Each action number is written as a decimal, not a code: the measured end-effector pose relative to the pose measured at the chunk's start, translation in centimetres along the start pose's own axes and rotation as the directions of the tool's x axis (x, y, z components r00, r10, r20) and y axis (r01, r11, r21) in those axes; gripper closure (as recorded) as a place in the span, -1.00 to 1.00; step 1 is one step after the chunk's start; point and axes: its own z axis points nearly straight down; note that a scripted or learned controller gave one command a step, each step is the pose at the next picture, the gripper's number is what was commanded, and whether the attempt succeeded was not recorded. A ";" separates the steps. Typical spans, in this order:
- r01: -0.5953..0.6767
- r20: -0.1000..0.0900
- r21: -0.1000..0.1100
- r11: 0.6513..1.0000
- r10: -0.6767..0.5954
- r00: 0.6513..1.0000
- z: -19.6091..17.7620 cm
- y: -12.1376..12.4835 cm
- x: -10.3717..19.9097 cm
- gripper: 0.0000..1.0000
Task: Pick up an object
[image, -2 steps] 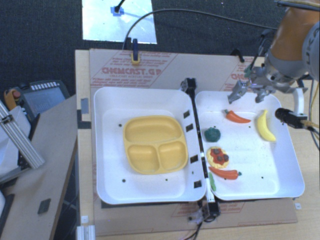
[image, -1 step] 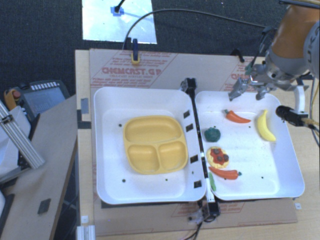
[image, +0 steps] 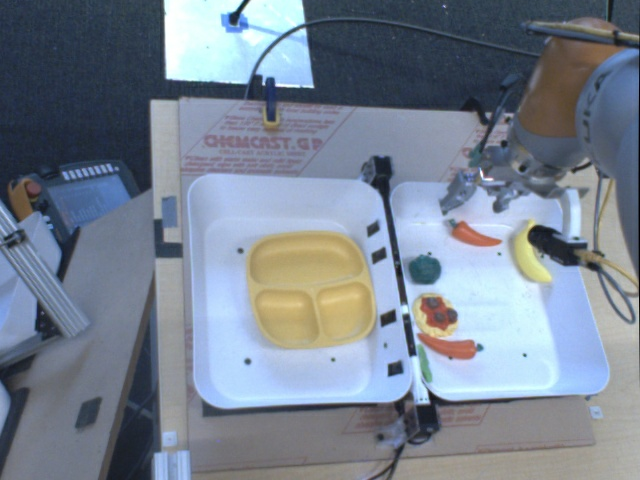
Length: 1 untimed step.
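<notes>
Gripper (image: 480,194) hangs spread apart over the right bin's (image: 570,368) far edge, holding nothing, its fingers (image: 452,197) just above an orange pepper (image: 474,234). A banana (image: 530,252) lies near the right wall; a green piece (image: 425,267), pizza slice (image: 437,313) and red pepper (image: 450,347) line the left wall. Bare floor near the front right corner.

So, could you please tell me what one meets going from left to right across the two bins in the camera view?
Yellow divided tray in the left bin → green round toy in the right bin → orange pepper → banana. The pizza toy and red chili overlap these in order, so I leave them out.
</notes>
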 end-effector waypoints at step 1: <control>0.000 0.000 -0.001 1.000 0.000 1.000 5.6 0.7 -0.1 -1.00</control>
